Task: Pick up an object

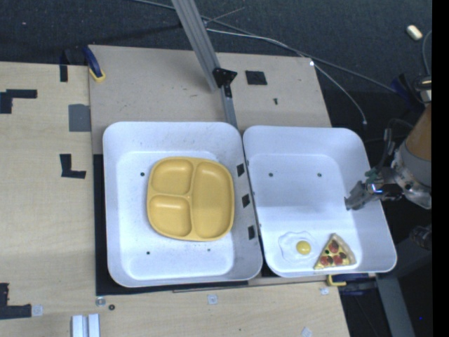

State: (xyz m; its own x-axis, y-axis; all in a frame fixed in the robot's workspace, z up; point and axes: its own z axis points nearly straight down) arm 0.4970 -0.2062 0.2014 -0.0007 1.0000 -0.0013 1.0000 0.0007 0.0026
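A toy fried egg (297, 246) and a toy pizza slice (335, 252) lie side by side at the near edge of the right bin (302, 167). My gripper (361, 194) hangs over that bin's right rim, above and to the right of the pizza slice, a little apart from both toys. Nothing shows between its dark fingers. A yellow three-compartment plate (190, 198) rests in the middle of the left bin (126, 188).
A metal pole (200, 37) slants in from the top to a bracket at the bins' far seam. Cables run across the dark cloth behind. The wooden bench extends to the left with dark tape marks.
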